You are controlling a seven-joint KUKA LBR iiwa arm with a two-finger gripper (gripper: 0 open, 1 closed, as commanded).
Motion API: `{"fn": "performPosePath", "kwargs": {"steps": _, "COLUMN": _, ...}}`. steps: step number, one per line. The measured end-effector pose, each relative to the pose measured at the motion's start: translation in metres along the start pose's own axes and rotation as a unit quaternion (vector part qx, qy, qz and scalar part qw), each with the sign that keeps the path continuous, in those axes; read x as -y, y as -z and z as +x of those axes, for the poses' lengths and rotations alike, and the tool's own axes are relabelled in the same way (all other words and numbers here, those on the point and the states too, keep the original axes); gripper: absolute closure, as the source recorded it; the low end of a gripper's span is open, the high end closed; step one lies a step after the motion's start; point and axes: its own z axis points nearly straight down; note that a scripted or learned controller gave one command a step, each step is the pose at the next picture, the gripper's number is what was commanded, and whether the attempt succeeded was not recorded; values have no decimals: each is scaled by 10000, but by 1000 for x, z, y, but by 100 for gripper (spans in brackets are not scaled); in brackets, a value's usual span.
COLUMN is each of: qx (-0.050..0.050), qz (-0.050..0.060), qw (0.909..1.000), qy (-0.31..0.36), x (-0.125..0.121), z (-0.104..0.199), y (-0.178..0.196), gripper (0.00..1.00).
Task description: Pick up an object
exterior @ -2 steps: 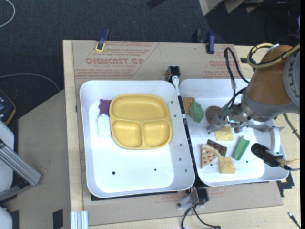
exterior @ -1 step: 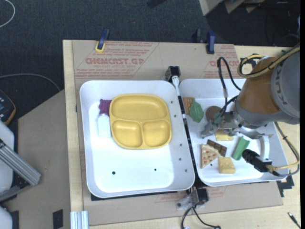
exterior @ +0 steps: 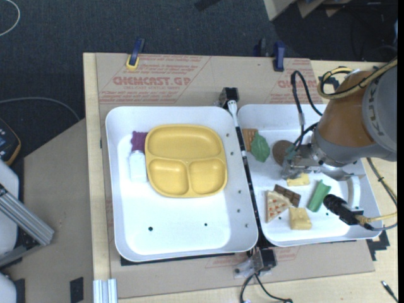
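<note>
My gripper (exterior: pixel 298 165) hangs low in the right bin (exterior: pixel 271 115), near its middle. Just below it lies a pale yellow piece (exterior: pixel 300 180), and a brown round thing (exterior: pixel 281 151) sits at its left side. A green rounded toy (exterior: pixel 259 148) and a tan cracker (exterior: pixel 250 136) lie further left. Toward the front of the bin are a pizza slice (exterior: pixel 274 206), a brown bar (exterior: pixel 288 194), a green block (exterior: pixel 319 195) and a yellow cheese cube (exterior: pixel 300 218). The wrist hides the gripper's tips, and I see nothing held.
The left bin (exterior: pixel 183 229) holds a yellow divided plate (exterior: pixel 186 158), with a purple thing (exterior: pixel 138 140) and a white bottle (exterior: pixel 137 166) along the plate's left side. The grey and orange arm (exterior: pixel 353 118) covers the right bin's far right part.
</note>
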Motion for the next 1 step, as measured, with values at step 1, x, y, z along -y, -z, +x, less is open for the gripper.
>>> {"fn": "performPosePath", "kwargs": {"steps": 1, "qx": 3, "qz": 16, "qw": 10000, "qy": 9, "x": -4, "z": -2, "y": 64, "gripper": 100}}
